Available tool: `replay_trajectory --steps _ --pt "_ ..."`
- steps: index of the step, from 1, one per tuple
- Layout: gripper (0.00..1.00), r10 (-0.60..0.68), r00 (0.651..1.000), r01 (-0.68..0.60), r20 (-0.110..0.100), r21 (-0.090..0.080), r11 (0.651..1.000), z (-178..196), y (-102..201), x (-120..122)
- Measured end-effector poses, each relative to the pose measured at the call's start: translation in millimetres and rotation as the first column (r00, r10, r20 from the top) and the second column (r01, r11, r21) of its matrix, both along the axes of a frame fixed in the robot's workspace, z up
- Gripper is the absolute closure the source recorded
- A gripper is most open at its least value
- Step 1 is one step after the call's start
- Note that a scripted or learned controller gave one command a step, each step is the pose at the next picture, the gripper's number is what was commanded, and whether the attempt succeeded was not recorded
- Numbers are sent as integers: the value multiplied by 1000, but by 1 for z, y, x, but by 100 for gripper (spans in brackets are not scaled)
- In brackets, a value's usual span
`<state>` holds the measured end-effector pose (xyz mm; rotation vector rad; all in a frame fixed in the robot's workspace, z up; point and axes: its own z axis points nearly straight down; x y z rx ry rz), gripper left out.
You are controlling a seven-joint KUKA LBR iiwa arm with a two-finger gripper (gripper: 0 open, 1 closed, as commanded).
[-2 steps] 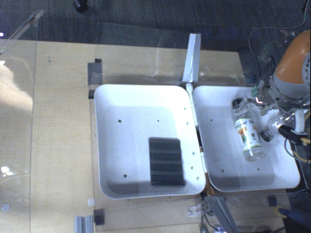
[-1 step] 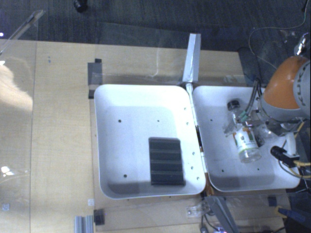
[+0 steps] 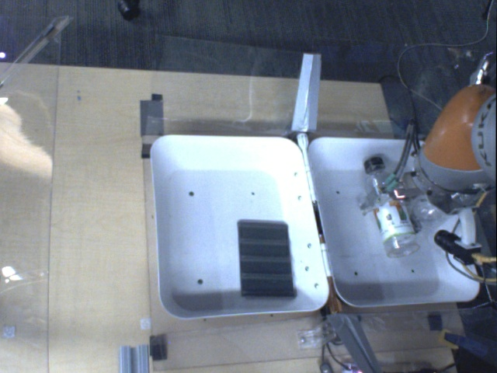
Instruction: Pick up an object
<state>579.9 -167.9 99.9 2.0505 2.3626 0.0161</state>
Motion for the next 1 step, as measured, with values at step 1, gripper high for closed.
replay_trajectory --steps 1 --pt "100 135 991 -135 -12 0 991 81 32 36"
